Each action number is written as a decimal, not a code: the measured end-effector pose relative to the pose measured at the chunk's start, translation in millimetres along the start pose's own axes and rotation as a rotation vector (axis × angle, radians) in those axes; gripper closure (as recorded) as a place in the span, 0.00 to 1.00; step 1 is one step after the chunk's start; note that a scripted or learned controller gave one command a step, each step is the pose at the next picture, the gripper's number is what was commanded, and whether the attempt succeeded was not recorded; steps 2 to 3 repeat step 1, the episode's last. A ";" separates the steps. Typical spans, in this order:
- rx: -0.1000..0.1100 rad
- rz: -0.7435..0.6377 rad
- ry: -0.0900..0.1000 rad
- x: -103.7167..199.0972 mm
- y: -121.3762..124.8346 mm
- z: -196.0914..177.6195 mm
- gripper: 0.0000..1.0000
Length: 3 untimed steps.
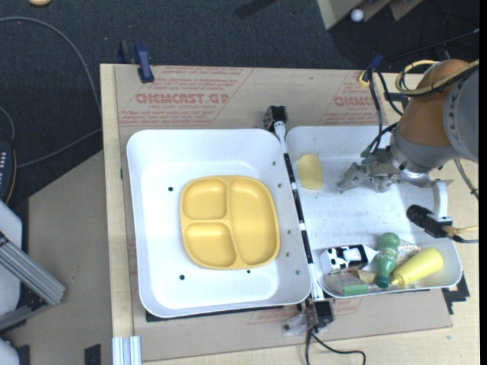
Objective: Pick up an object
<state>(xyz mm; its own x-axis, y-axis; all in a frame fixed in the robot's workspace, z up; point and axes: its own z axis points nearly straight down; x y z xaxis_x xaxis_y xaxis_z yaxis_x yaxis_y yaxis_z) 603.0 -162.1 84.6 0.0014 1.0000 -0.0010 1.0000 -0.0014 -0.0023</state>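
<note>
— Objects for picking are seen in the right bin (358, 139): a pale yellow lump (310, 171) lies alone near its left wall, well apart from a pile heaped along the near edge.

— What is made out in that pile?

— A yellow bottle-shaped piece (417, 268), a green knobbed piece (386, 252) touching it, and a small black-and-white item (346, 256) toward the near left corner.

— And the gripper (373, 175)?

— It is held low over the middle of the right bin, right of the lump. Its fingers (348, 181) are seen spread apart, and nothing is gripped between them.

— And the left bin (152, 204)?

— A yellow three-compartment plate (228, 223) is carried at its middle. Both bins are borne by the counter (228, 97).
</note>
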 end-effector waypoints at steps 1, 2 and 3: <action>0.000 -0.002 0.002 69.5 -42.1 0.4 0.00; 0.000 -0.002 0.002 69.5 -42.1 0.4 0.00; 0.000 -0.002 0.002 69.5 -42.1 0.4 0.00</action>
